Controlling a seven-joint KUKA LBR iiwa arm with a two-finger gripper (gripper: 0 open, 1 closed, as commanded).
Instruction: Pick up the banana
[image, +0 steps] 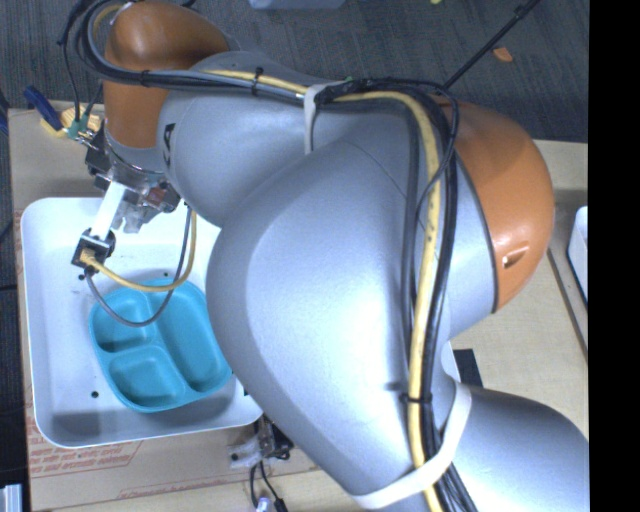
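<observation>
Claw (138, 195) hangs at ten o'clock over the white bin (40, 300), near its far edge; spread or pressed together, I cannot tell. Blue divided tray (160, 350) lies at seven o'clock, apart from it.

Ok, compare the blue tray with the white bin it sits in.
Colour: the blue tray is turquoise; the white bin is plain white. Size: the tray is much smaller and lies inside the bin. Inside: ridges split the tray into compartments; the bin's visible floor has no dividers. Shared: both are shallow and open-topped, and the arm hides part of each.
</observation>
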